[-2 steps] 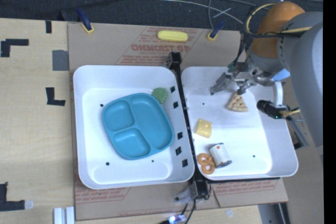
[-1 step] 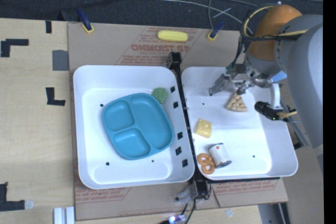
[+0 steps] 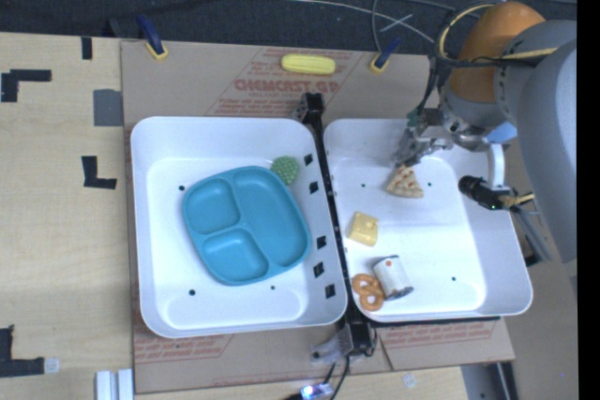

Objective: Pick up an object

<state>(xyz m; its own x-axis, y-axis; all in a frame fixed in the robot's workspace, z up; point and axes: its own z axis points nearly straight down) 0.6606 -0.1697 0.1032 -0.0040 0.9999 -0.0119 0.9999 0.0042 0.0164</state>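
I find the gripper point(image 3: 412, 155) low in the right bin point(image 3: 487, 295), directly above the pizza slice point(image 3: 406, 185). I cannot tell how its tool stands. Grasp unconfirmed; the lift, in my judgement, remains outstanding.

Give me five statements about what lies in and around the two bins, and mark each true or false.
1. The blue divided plate lies in the left bin. True.
2. The pizza slice lies in the left bin. False: it is in the right bin, just below the gripper.
3. The pretzel touches the small can. True.
4. The yellow corn cob lies inside a bin. False: it rests on the cardboard behind them.
5. The cheese cube sits on the plate. False: it lies on the right bin's floor.
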